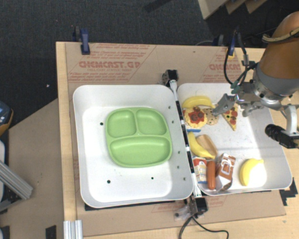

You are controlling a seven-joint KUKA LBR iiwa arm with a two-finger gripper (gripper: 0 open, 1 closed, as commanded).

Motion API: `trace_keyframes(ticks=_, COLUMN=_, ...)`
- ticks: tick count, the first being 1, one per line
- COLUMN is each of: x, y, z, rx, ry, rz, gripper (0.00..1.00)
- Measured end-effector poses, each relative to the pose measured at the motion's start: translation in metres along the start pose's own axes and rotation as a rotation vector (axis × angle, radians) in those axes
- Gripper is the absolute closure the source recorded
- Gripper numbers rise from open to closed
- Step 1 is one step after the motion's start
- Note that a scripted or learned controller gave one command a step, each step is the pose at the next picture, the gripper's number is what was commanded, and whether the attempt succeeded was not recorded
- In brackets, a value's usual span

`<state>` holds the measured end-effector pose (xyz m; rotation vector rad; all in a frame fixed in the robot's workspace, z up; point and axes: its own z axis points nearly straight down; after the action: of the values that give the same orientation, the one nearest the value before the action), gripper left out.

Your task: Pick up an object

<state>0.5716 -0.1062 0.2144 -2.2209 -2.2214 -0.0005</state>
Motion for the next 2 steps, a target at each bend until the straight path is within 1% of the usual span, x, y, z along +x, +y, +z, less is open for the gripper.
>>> trace_keyframes(ticks=1, x=-0.062, y=0.034, z=0.048, rx=-0.003, ry=-0.004, rz=0.004, gripper=0.0)
trace_keyframes(ticks=2, x=-0.082, y=0.035, z=0.132, rx=0.008, ry=0.001, rz=0.002, gripper=0.0)
